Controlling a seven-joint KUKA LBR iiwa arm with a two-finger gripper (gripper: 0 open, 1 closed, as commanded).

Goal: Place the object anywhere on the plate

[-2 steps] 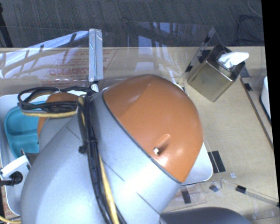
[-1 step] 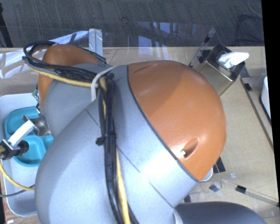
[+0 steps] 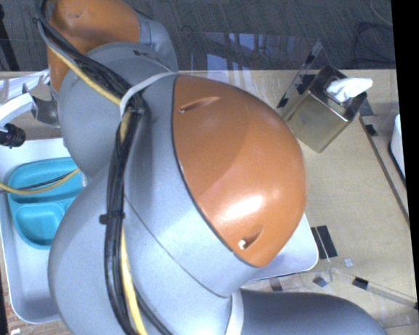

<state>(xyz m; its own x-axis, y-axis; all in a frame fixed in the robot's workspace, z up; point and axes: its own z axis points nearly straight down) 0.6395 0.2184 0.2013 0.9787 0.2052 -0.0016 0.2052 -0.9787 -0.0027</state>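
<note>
over the left bin [image 3: 16, 289] the grey and orange arm [image 3: 198, 200] looms so close to the camera that it covers the tool; whether the tool is open or closed cannot be told. beside the arm, one blue plate [image 3: 41, 200] lies in that bin's left part. one yellow cable [image 3: 22, 188] crosses the plate's top. no writing reads anywhere. one metal box [image 3: 322, 120] stands on the surface [image 3: 358, 201] at right.

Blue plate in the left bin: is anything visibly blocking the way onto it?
Cannot tell. The arm covers most of both bins. A part of the blue plate shows at the left bin's far end, and it looks bare.
</note>
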